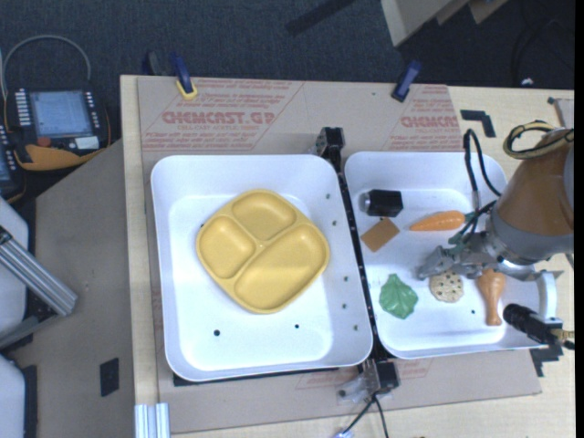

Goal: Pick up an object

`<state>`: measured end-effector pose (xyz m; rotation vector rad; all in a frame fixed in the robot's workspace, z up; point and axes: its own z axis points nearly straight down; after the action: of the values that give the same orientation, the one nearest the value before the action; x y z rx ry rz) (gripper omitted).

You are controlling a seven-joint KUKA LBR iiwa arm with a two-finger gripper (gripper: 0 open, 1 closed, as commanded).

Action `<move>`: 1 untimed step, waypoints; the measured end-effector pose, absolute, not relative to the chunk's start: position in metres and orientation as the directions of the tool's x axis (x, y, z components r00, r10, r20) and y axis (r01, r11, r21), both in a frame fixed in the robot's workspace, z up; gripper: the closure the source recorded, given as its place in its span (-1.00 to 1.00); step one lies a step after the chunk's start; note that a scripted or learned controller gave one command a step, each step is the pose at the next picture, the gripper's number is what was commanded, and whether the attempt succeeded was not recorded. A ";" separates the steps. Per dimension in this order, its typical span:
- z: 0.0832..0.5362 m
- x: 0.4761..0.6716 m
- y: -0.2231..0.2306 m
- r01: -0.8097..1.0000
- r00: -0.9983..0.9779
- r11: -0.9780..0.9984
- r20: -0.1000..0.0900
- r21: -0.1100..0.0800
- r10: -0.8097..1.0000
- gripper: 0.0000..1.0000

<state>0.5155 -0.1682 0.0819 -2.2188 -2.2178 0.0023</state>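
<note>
From my remote station, the right bin [429, 340] looked crowded: a black block [383, 203], brown tile [380, 234], carrot [436, 221], green leaf [398, 297], cookie [445, 287] and drumstick [492, 293] ringed the pincer [449, 265], leaving narrow gaps. The left bin [182, 327] offered open floor around its yellow divided plate [263, 250], widest toward the near wall.

Bright, even overhead light, soft shadows, mild glare on white bins [173, 245], slightly soft focus.
</note>
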 end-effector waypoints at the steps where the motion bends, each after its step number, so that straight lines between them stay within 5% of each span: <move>1: 0.095 0.517 -0.169 1.000 0.001 -0.001 -0.001 0.002 1.000 1.00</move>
<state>0.5166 -0.1688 0.0946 -2.2238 -2.2222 -0.0008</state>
